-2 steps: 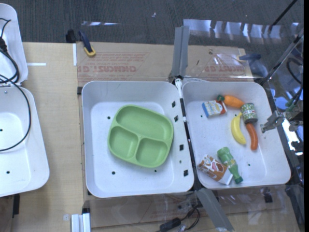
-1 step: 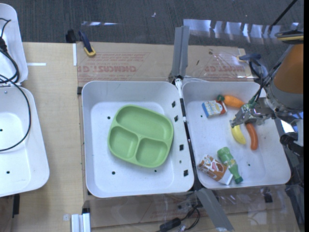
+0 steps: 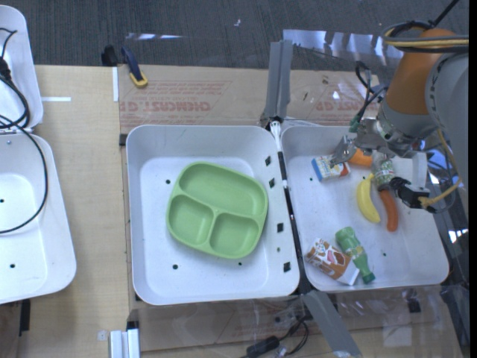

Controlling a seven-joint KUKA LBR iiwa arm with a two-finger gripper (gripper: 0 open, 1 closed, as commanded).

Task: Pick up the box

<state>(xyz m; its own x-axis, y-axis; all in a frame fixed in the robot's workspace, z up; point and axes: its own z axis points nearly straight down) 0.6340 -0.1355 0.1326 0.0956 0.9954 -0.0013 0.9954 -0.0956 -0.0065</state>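
The box [image 3: 329,168], a small white carton with a blue end, lay in the right-hand bin [image 3: 417,271], up near that bin's far wall and just right of the divider shared with the left bin. Its long axis ran roughly along the far wall, tilted a little, with the blue end toward the divider.

The hand [image 3: 350,146] hung over the same far part of the right bin, just beyond and slightly right of the box, its metal tip close above the carton's right end. How wide it stood could not be told; the wrist hid that. Nothing could be seen held in it.

So the box lay just toward the near side and the divider from the hand, which looked like a short approach. Taking the carton across its short side seemed the likelier fit.

An orange piece [image 3: 361,156] sat right beside the box, away from the divider, with a banana [image 3: 366,201] and a carrot [image 3: 389,208] nearer the bin's middle. A second carton [image 3: 331,260] and a green bottle [image 3: 354,251] lay by the near wall. The left bin held a green divided plate [image 3: 218,209].
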